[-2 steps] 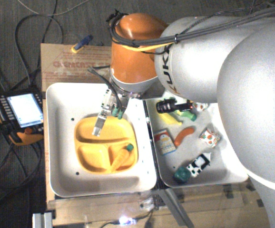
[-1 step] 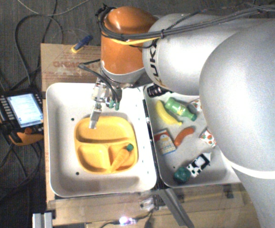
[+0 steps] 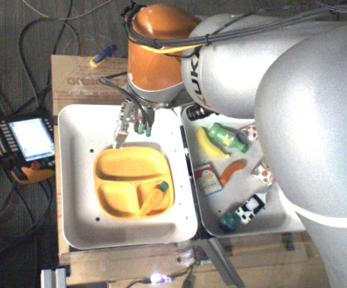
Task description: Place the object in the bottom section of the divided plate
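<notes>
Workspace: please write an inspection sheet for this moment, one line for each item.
Surface: two white bins; left bin, right bin.
Job's things: yellow divided plate in left bin; carrot lies in its lower right section.
Clutter: banana, green bottle, small carton, sausage, cow toy in right bin.
Hand: hand hangs above the plate's top edge, fingers unclear.
Cables: across floor, top left.
Surroundings: tablet on left; cardboard.
</notes>
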### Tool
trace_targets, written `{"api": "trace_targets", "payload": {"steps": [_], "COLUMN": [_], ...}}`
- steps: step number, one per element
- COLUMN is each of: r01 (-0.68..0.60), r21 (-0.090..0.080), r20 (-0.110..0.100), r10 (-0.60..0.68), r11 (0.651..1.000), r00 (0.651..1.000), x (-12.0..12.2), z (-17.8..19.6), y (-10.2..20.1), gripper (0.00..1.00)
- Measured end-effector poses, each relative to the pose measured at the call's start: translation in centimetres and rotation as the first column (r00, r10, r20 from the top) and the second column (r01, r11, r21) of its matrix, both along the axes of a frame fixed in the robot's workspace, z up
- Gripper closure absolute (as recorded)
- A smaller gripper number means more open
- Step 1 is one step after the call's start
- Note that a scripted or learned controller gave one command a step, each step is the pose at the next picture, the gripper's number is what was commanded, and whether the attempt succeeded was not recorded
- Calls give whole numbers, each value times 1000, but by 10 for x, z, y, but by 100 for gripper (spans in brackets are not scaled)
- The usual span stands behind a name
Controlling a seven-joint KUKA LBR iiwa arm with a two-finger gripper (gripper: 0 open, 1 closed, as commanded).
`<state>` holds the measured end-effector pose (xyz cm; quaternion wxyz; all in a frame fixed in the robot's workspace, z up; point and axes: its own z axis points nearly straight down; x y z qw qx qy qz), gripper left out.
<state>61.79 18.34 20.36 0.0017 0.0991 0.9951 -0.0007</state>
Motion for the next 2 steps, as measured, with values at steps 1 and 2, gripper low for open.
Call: {"api": "trace_targets", "payload": {"steps": [1, 2], "r01": [81, 207], "r21": [2, 0], "r20": [-1, -2], "r10": [-81, -207], "r11": [997, 978], "r00": [997, 978], "x": [42, 39], "z": [12, -2], "y": [-45, -128], "gripper": [100, 100]}}
